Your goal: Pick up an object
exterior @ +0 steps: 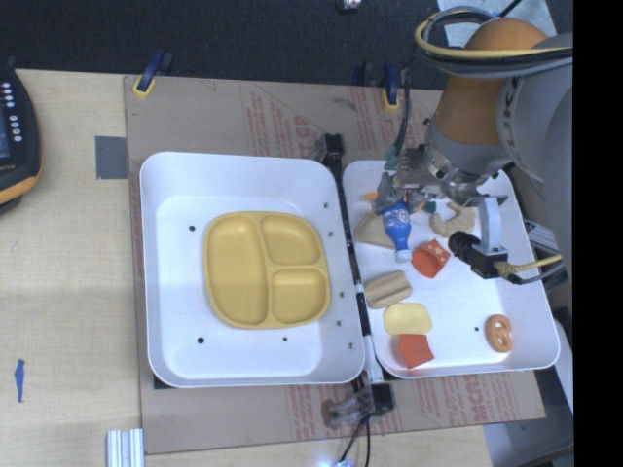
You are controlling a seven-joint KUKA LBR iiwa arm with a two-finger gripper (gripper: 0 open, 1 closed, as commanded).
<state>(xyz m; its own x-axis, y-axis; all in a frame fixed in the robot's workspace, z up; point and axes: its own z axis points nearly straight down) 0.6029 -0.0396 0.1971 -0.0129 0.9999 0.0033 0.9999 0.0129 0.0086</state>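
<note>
My gripper point(405, 185) hangs low over the back of the right bin point(531, 343), reaching in from the right. Just in front of it lies a blue and white bottle point(396, 228), its cap pointing toward the front. Whether the gripper touches the bottle I cannot tell. A tan wedge point(371, 230) lies left of the bottle and a beige piece point(450, 224) sits to its right. A red block point(429, 258), a tan log point(385, 286), a yellow piece point(407, 318), a second red block point(416, 350) and a small pretzel point(498, 333) lie further forward.
The left bin point(175, 339) holds a yellow divided plate point(266, 267). A raised rim separates the two bins. The arm's bulk covers the right bin's back right corner.
</note>
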